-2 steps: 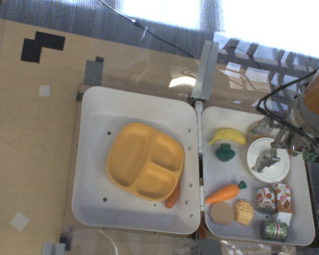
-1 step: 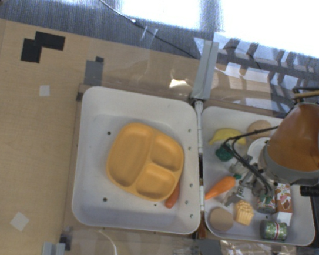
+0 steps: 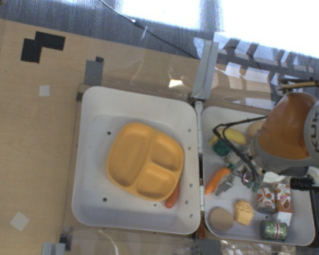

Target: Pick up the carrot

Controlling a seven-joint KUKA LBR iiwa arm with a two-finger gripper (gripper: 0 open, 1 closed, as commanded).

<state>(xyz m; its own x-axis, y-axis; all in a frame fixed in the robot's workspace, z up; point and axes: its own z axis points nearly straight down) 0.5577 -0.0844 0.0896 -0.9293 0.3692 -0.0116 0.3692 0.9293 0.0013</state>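
The carrot lies in the right bin near its left wall, and the pincer sits just beside it, looks like the approach step. Can't tell the pincer's state; next it probably needs to straddle the carrot and close.

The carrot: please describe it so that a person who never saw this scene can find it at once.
Look at the right white bin, at its left side beside the divider between the two bins. There the carrot lies tilted, just left of the pincer. It is the only slim orange thing in that bin; the neighbours below are a tan round piece and yellow corn.
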